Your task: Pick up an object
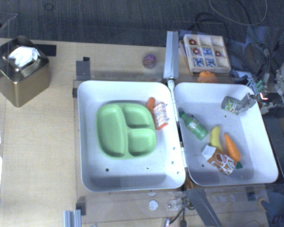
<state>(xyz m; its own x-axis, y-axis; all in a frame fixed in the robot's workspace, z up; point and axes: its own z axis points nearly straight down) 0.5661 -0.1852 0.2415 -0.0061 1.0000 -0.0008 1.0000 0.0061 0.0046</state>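
Note:
My gripper [246,102] reaches in from the right over the upper right part of the right bin [270,171]. A small green and grey can [230,104] lies right at its tip, touching or nearly touching it. Lower in the same bin lie a green bottle [193,125], a yellow banana [214,136], an orange carrot [233,148] and a brown and white carton [220,161]. The left bin [85,174] holds a green divided plate [126,129], a red and white snack packet [160,115] and a small orange item [151,102].
A metal divider [169,60] runs up between the bins at the back. A tic-tac-toe board [206,53] and an orange ball [207,76] sit behind the right bin. A brass box [20,74] stands at the far left, and a purple ball [149,60] lies on the bench.

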